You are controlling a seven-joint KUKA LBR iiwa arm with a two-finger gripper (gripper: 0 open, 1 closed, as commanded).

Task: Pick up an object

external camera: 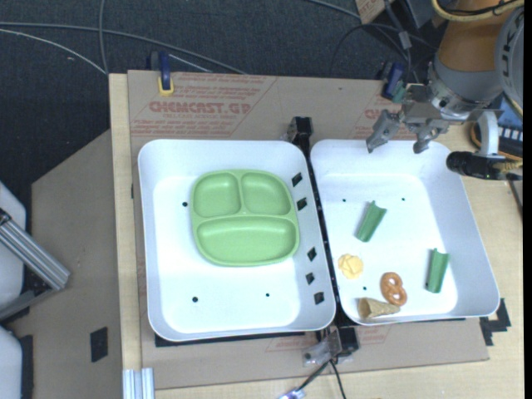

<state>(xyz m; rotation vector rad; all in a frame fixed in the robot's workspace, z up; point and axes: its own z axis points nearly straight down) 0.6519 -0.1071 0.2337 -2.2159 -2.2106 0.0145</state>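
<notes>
- I saw the gripper [397, 140] at upper right of frame, above the far rim of the right bin [474, 223], fingers spread wide with nothing between them.
- Right bin held two green pieces [370, 222] [436, 271], a yellow item [351, 265], a pretzel [393, 288] and a tan wedge [376, 307], all toward lower right, well apart from the gripper.
- Left bin [166, 248] held a green divided plate [244, 217].

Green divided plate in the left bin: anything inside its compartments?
The green divided plate shows three bare compartments, nothing in them. It covers the left bin's floor beneath it.
</notes>
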